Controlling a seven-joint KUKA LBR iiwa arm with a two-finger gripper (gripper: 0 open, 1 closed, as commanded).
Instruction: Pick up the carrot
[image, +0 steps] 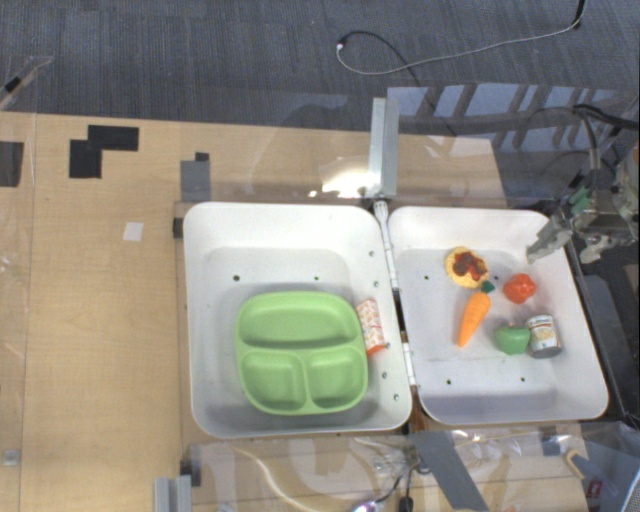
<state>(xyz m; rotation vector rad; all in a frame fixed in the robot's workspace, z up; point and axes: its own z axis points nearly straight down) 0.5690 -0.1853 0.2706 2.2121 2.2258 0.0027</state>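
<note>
An orange carrot (473, 315) with a green top lies tilted in the middle of the right bin (440, 385). My gripper (549, 243) hangs at the bin's upper right corner, up and to the right of the carrot and well apart from it. Nothing shows between its fingers.
Around the carrot lie a small pizza slice (466, 266), a red tomato (518, 288), a green pepper (512, 339) and a small can (543, 335). The left bin (210, 300) holds a green divided plate (300, 351) and a wrapped packet (371, 325).
</note>
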